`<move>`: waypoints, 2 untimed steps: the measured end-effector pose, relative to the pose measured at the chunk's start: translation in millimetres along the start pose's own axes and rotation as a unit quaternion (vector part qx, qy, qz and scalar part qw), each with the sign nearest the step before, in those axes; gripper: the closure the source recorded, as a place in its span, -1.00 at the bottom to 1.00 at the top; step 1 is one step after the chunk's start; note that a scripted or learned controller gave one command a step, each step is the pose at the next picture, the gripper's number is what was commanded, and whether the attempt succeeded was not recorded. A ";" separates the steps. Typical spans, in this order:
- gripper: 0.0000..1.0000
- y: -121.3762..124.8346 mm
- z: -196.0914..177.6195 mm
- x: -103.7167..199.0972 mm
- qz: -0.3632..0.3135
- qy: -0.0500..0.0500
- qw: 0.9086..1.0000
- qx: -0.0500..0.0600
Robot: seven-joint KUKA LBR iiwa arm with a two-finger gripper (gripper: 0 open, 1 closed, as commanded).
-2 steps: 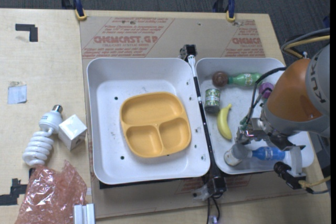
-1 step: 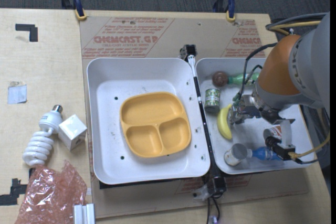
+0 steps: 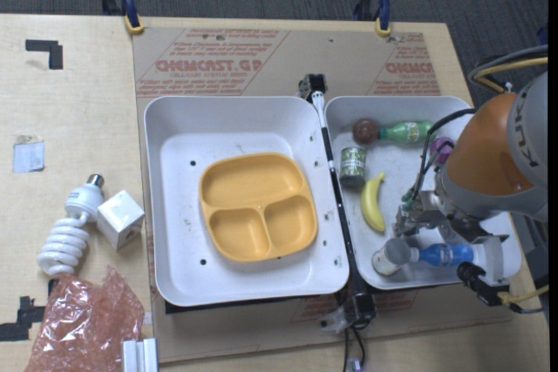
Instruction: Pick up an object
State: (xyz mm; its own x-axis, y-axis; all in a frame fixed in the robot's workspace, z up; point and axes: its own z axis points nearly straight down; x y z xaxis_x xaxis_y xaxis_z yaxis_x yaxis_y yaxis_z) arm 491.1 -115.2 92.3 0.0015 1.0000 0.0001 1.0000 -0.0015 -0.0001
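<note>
- Camera view: the claw (image 3: 417,220) hangs low in the right bin (image 3: 342,111), under the grey wrist and its orange band. Whether it is wide or narrow I cannot tell; the wrist covers it from up here.
- Just left of the claw lies a banana (image 3: 374,203), curved and lengthwise. It looks the handiest thing to take, though that is my guess.
- Just below the claw a clear bottle with a blue label (image 3: 443,255) lies on its side, its grey cap pointing left. Likely it rolled to rest against the bin's near wall.
- Up and left of the claw a small green can (image 3: 352,165) stands upright. Beyond it, further up, a brown ball (image 3: 365,131) touches the neck of a green bottle (image 3: 404,132) lying flat.
- Nothing visibly sits in the claw, so I would say the pick is not yet made.
- Well left of the claw, the left bin (image 3: 166,187) holds a yellow divided tray (image 3: 258,206).
- Far left, outside the bins, a spiral light bulb (image 3: 70,231), a white cube (image 3: 120,219) and a crumpled pink bag (image 3: 83,327) lie on the bench.
</note>
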 end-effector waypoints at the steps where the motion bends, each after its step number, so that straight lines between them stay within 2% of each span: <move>1: -1.00 -13.4 -10.4 18.0 -0.001 0.000 1.000 0.000; 2: -1.00 42.3 -0.2 11.8 -0.002 -0.001 1.000 -0.001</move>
